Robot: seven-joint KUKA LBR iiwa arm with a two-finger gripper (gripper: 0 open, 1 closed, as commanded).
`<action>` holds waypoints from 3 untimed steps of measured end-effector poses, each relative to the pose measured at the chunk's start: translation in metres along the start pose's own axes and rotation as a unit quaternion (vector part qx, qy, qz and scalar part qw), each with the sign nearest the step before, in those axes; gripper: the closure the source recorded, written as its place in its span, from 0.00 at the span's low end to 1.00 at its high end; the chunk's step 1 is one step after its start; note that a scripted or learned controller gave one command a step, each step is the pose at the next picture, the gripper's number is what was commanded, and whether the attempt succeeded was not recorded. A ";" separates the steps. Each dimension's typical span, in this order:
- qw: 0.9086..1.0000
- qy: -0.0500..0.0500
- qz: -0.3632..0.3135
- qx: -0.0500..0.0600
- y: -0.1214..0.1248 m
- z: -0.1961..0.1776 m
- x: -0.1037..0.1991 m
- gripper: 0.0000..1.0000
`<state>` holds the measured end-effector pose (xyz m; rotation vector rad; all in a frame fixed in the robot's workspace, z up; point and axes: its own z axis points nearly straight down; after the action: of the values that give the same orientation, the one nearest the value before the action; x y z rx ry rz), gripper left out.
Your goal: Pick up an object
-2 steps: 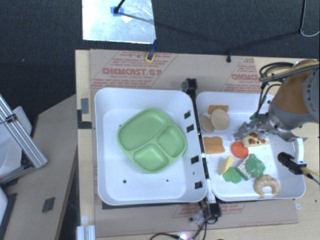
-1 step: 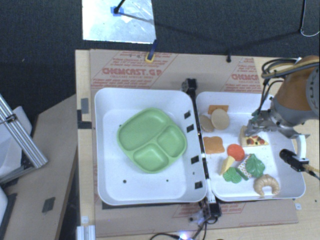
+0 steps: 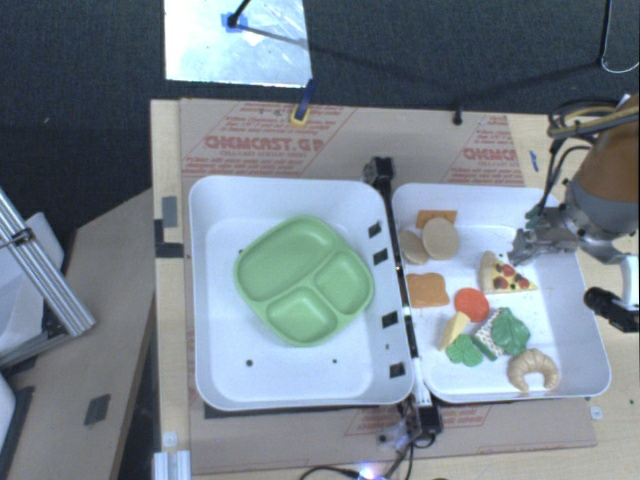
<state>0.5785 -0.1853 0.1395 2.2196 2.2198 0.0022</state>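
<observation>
The right bin (image 3: 590, 348) holds toy food: a pizza slice (image 3: 503, 275), a red tomato (image 3: 471, 302), a toast square (image 3: 428, 289), a tan round cookie (image 3: 439, 238), an orange cracker (image 3: 433, 217), a yellow wedge (image 3: 455, 327), green broccoli (image 3: 508, 330) and a croissant (image 3: 533, 368). My gripper (image 3: 528, 244) hangs at the right bin's upper right, just above and right of the pizza slice. Nothing shows between its fingers, and I cannot tell their gap.
The left bin (image 3: 215, 368) holds a green divided plate (image 3: 303, 280). A black-clipped divider (image 3: 393, 268) separates the two bins. The arm (image 3: 610, 183) comes in from the right edge. A shiny sheet (image 3: 238, 28) lies beyond the bench.
</observation>
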 end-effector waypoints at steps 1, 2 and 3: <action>1.000 0.000 0.000 0.001 0.001 -0.047 -0.009 1.00; 1.000 0.000 -0.002 0.001 0.002 -0.078 -0.009 1.00; 1.000 0.000 -0.001 0.000 0.008 -0.076 0.028 1.00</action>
<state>0.5860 -0.1571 0.2154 2.2162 2.2224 0.0012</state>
